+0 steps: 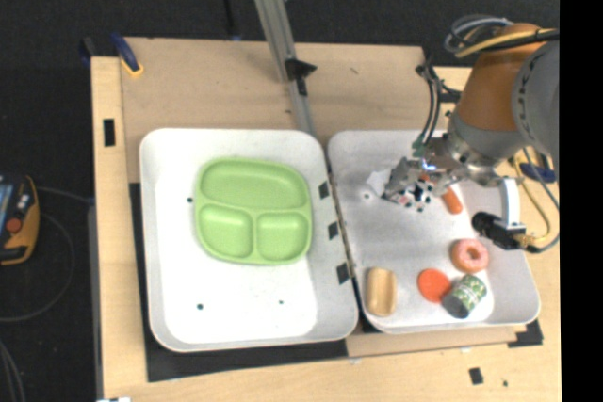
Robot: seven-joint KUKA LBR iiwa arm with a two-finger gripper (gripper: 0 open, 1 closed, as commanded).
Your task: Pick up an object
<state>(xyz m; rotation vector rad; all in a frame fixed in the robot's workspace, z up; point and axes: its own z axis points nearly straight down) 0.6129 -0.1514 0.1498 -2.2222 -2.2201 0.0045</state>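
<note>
My gripper (408, 186) hangs low over the upper middle of the right bin (377, 151), reaching in from the right below the orange wrist band. A small orange piece (453, 200) lies just to its right, close to the gripper body. Farther toward the front of that bin lie a pink donut (469, 255), an orange-red object (432, 283), a green can (465, 296) and a tan cylinder (380, 290). I see nothing lifted in the gripper.
The left bin (170, 297) holds a green divided plate (253, 210). A grey metal post (273, 14) slants up from between the bins at the back. Black cables and a connector (499, 229) hang along the right bin's right side.
</note>
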